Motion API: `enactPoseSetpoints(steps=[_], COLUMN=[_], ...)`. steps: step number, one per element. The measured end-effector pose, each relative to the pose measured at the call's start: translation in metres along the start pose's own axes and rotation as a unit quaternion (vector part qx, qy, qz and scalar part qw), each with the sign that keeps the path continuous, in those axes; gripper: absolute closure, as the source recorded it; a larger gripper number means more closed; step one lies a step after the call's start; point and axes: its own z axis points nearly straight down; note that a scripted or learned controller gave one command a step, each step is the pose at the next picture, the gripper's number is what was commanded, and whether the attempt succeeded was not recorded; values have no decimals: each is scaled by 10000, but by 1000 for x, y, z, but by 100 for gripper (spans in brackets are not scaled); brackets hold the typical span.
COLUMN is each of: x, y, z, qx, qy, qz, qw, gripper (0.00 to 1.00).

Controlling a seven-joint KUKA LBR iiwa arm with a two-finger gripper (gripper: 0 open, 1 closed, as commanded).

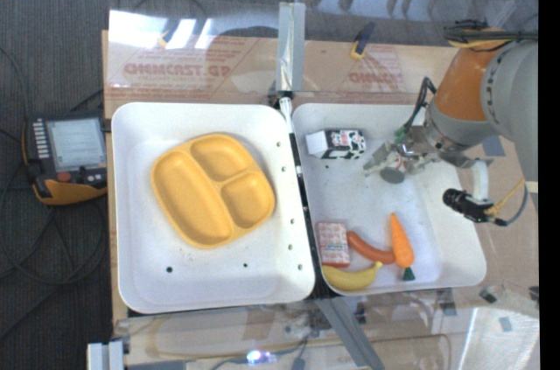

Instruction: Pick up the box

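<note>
banana (352, 276) front edge | box (332, 242): small, pink-red, lying flat, R bin

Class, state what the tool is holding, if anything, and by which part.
Nothing is held: the tool hangs over the right bin, apart from the box.

The box (332, 243) is a small, flat, pinkish-red carton with pale print. It lies on its broad face in the right bin (437, 272), toward 7 o'clock of the bin's floor, its long side running roughly from 12 to 6 o'clock.
</note>
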Motion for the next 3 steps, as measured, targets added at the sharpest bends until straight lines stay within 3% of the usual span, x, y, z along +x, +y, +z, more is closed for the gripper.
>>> enactPoseSetpoints(steps=[1, 2, 3], x=[-13, 55, 86], y=[58, -23, -72], z=[-1, -20, -3], qx=[91, 142, -59], qy=[118, -12, -15], qz=[206, 301, 469], qw=[9997, 9994, 9989], gripper=[0, 0, 0])
